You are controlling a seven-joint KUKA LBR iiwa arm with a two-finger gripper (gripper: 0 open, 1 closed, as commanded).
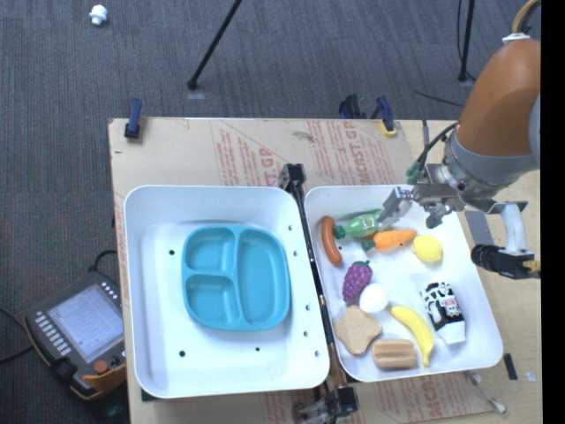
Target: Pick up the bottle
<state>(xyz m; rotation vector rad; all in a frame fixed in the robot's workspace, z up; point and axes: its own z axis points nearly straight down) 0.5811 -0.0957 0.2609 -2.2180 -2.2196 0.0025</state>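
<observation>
Red print on the bench board [265, 153], upside down, not readable. Blue divided plate [237, 276] in left bin [141, 237]. Green bottle [357, 227] in right bin's [481, 338] far left, lying roughly left-right, beside carrot [394, 238]. Gripper [399, 203] just above, finger state impossible to tell.

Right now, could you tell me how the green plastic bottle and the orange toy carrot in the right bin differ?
The green plastic bottle is green with a pale band, while the orange toy carrot is plain orange. The bottle lies nearer the bin's far wall; the carrot lies just in front of it. The bottle is blunt and stubby; the carrot tapers to a point. Both lie on their sides in the right white bin, close to the hand.
</observation>
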